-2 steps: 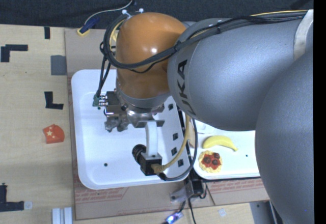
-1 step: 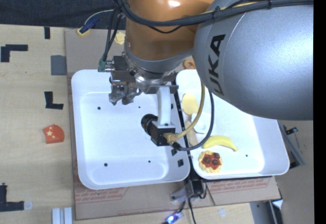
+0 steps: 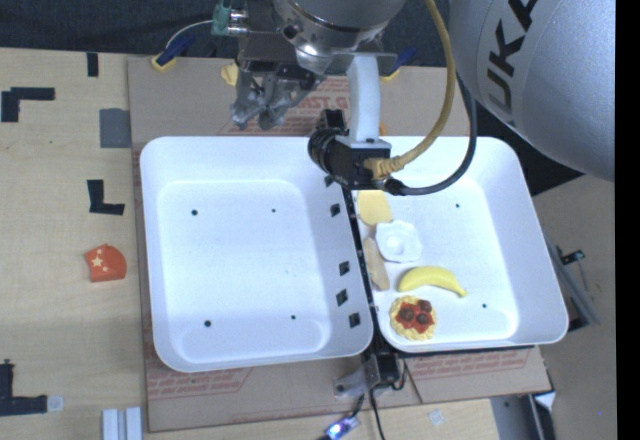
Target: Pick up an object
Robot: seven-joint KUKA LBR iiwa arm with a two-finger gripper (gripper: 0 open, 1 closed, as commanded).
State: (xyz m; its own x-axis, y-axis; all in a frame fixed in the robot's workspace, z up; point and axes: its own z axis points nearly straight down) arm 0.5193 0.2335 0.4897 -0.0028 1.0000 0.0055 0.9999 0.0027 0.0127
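The right bin [image 3: 500, 228] holds several toy foods along its left side: a yellow wedge [image 3: 374, 206], a white egg-like piece [image 3: 398, 241], a tan stick [image 3: 377, 266], a banana [image 3: 432, 279] and a yellow tart with red berries [image 3: 413, 317]. My gripper [image 3: 262, 111] hangs high over the back edge of the left bin [image 3: 240, 258], well away from these items. Its fingers look shut, with nothing between them.
A red toy piece [image 3: 106, 263] lies on the bench left of the left bin. Both bins rest on a cardboard sheet [image 3: 190, 98]. The big grey arm covers the upper right of the view.
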